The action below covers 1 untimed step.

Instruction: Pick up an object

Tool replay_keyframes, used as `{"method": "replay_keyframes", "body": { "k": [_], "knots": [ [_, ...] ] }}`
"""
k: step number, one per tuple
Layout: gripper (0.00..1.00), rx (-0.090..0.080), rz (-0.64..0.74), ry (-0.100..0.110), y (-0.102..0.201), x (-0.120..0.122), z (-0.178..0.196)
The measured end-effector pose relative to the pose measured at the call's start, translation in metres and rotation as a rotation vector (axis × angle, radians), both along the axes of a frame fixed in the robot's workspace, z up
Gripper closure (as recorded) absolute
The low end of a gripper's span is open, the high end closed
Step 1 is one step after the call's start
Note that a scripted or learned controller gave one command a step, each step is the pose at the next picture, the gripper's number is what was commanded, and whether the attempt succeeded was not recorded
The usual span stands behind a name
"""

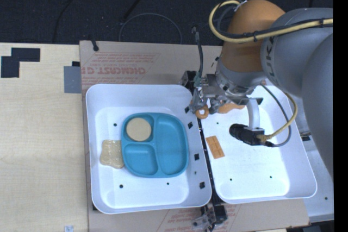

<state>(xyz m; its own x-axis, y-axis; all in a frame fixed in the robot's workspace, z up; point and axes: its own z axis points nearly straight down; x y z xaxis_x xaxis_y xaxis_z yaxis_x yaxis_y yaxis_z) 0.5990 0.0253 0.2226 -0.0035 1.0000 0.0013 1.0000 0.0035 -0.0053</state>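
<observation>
I am hovering my gripper (209, 103) over the right bin's (272, 182) eleven o'clock corner; I cannot tell its state. A blue tray (163, 152) is lying in the left bin (103, 111).

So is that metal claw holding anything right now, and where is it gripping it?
It cannot be told. The gripper sits over the seam between the bins, with a small orange ring-like piece just beneath it; any hold on it is hidden.

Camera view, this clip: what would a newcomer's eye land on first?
Probably the grey arm with its orange band, reaching in from the right over the upper part of the right bin. Next, the blue divided tray in the left bin, with a round tan piece in its upper-left compartment. A small orange rectangular piece lies in the right bin near the divide.
</observation>
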Motion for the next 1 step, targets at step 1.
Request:
{"method": "replay_keyframes", "body": {
  "k": [1],
  "knots": [
    [1.0,0.001,0.001,-0.002,0.0573,0.0006,0.0107]
  ]
}}
